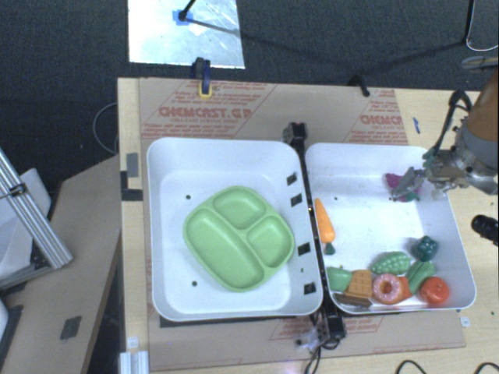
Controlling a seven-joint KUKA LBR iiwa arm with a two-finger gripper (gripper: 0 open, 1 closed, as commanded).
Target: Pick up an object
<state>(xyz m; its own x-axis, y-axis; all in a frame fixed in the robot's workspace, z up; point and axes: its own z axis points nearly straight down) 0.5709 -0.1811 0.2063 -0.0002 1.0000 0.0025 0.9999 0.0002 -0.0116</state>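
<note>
Gripper over right bin, far edge
Gripper (pixel 417 184) sits above the right bin (pixel 366 209), a purple object (pixel 401 182) at its fingertips; whether the fingers grip it cannot be determined

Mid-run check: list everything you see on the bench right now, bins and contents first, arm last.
Left bin: one, white, left on bench.
Right bin: one, white, beside it.
Divided plate: one, light green, in left bin.
Carrot: one, orange, right bin's left edge.
Purple item: one, right bin's upper right, at the gripper.
Toy foods: several, mixed colours including a pink donut and red tomato, right bin's lower edge.
Gripper: one, grey, over right bin's upper right.
</note>
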